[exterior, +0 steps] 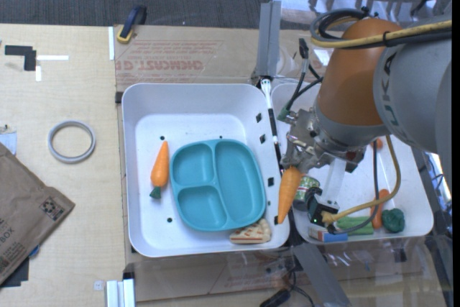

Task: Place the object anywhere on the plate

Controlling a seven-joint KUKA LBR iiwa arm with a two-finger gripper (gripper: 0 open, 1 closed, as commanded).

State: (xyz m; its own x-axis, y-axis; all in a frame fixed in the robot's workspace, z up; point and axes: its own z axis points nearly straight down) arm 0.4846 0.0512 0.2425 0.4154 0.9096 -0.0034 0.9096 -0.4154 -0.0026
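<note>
The claw (293,167) pinches a carrot (286,194) hanging nearly upright over the bins' shared wall. The teal plate (215,183) lies just left of it in the frame

Gripper (296,163) over divider btwn bins, carrot (287,193) hanging from fingers, tip down. Teal plate (215,183) in left bin, 2nd carrot (159,165) just left of plate.
</note>
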